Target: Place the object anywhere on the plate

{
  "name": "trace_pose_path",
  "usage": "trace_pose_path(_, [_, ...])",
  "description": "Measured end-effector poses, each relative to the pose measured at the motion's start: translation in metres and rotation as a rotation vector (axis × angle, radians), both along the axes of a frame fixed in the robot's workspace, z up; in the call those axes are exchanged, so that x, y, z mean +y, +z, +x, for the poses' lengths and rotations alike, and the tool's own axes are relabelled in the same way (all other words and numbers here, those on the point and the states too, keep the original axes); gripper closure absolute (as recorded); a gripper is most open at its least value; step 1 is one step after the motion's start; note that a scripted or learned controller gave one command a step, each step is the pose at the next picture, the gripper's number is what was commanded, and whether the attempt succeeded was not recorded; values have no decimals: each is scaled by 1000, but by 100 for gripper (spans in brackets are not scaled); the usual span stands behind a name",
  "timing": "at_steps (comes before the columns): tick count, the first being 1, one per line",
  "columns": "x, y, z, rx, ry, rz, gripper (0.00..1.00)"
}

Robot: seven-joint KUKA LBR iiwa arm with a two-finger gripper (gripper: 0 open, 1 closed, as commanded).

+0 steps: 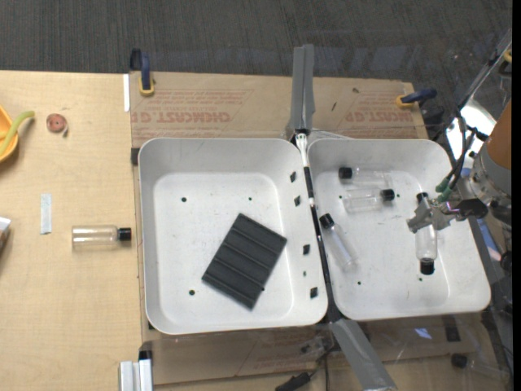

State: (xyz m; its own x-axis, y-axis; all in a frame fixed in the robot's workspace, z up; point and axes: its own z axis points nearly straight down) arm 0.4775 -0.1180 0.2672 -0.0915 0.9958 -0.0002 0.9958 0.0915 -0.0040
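Observation:
The dark grey ribbed plate lies tilted on the floor of the left bin. My gripper is over the right part of the right bin. It is shut on the top end of a clear vial, which hangs from the fingers with its black cap pointing toward the bin's front. Plate and gripper are far apart, with the wall between the bins separating them.
Three more clear vials with black caps lie in the right bin: two near the back and one by the left wall. Another vial rests on the bench left of the bins. Clamps sit on the cardboard behind.

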Motion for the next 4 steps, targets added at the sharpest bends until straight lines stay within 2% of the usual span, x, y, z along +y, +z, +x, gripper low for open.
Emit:
trace_pose_path(1, [127,-66,0,0,21,0,100])
trace_pose_path(2, [174,-77,73,-1,133,-1,100])
trace_pose_path(3, [207,-77,181,-3,332,-1,100])
trace_pose_path(4, [207,-76,181,-3,332,-1,0])
